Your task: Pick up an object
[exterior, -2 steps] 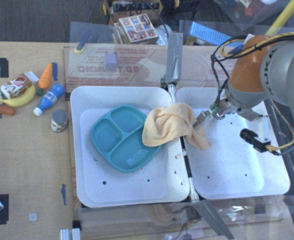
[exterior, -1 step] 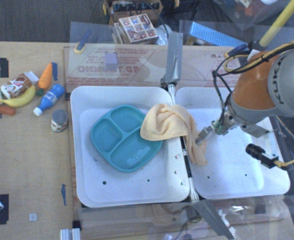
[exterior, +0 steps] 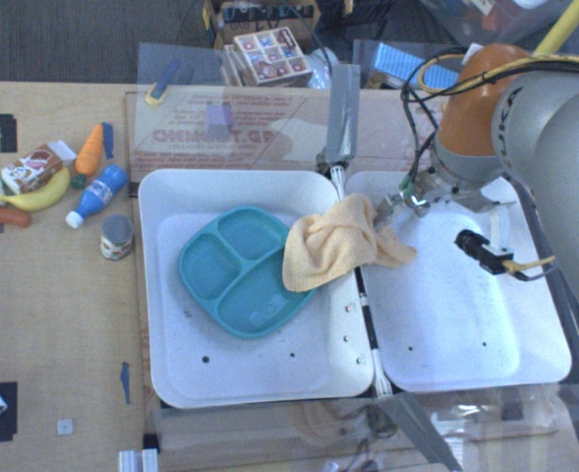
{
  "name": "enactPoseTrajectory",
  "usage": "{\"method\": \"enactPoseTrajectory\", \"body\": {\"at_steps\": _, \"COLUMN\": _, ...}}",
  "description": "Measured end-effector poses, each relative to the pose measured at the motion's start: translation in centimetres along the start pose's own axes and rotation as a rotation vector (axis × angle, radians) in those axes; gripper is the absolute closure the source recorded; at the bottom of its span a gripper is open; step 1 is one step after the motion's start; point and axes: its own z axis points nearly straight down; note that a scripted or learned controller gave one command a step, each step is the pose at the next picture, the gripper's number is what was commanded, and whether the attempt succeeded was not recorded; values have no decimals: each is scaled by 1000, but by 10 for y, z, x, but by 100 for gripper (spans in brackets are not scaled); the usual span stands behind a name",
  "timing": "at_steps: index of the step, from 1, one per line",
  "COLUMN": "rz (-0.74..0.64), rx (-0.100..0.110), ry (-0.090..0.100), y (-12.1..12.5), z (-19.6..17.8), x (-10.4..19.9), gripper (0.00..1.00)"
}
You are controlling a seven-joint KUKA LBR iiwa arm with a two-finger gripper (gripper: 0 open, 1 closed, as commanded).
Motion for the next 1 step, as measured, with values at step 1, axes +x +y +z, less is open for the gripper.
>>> {"method": "enactPoseTrajectory", "body": {"at_steps": 1, "rz": -206, "rx": -3, "ry": 2, "y": -45, "z": -2, "x": 11, "gripper": 0}}
